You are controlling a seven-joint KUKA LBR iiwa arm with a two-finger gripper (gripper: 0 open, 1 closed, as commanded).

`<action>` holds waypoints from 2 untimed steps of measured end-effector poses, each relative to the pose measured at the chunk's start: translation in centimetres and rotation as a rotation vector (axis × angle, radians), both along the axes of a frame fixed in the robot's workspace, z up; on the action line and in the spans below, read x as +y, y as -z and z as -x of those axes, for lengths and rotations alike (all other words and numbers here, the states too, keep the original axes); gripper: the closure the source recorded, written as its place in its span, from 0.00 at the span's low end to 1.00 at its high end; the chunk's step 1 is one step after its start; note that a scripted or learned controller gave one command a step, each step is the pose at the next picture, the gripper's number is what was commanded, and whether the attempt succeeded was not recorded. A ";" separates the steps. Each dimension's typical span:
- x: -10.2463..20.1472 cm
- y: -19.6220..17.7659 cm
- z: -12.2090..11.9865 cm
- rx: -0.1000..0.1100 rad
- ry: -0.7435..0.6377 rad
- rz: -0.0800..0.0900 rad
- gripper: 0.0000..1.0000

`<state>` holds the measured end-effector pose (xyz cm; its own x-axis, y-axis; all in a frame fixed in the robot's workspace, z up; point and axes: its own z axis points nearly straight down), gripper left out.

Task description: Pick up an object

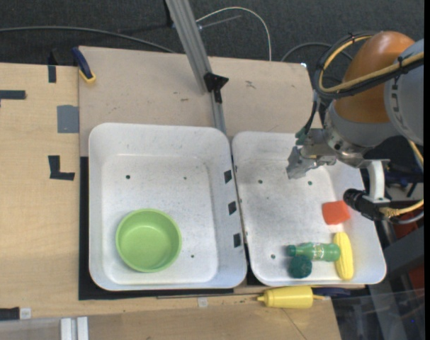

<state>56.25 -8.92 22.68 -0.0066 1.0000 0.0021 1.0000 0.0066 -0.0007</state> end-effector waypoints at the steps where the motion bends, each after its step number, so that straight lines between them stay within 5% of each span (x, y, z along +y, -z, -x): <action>1: 6.0 -0.8 0.6 0.001 -0.001 0.000 1.00; 2: 11.7 0.3 1.1 0.003 -0.001 0.001 1.00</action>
<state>55.14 2.81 22.43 -0.0072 1.0000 0.0014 1.0000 0.0072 -0.0036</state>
